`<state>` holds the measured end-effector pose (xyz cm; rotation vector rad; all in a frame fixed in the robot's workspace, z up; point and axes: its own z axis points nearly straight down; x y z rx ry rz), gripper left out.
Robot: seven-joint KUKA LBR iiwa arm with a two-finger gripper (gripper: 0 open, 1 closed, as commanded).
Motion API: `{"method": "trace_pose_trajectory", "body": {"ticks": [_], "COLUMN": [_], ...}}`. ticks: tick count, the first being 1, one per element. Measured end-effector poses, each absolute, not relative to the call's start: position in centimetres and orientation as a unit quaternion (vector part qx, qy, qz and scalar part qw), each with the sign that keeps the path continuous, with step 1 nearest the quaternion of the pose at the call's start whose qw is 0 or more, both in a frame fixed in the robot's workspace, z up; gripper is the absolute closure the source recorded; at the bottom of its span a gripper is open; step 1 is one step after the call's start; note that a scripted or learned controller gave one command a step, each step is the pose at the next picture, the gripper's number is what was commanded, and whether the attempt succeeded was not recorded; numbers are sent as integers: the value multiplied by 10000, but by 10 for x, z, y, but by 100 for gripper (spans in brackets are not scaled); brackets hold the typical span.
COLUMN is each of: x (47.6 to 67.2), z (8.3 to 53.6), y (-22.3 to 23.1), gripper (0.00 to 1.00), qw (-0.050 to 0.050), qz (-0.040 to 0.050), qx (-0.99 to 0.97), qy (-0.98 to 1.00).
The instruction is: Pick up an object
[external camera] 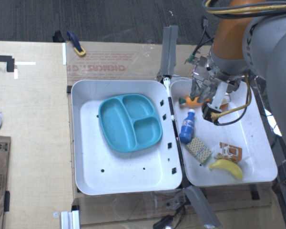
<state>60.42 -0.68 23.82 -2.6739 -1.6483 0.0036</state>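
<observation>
Right now my hand hangs low at the far end of the right bin, the small orange object just at its fingertips; whether it pinches it I cannot tell.

- A divided plate lies in the middle of the left bin.
- In the right bin, a bottle lies along the left wall.
- A banana lies by the front edge, a small box just behind it.

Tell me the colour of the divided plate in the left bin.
Light blue. The divided plate shows clearly in the camera view.
</observation>
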Motion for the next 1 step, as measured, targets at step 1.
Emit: {"method": "trace_pose_trajectory", "body": {"ticks": [1], "x": [604], "z": [238], "y": [-7], "gripper": [0], "qw": [2], "qz": [19], "qx": [-8512], "qy": [-5248]}}
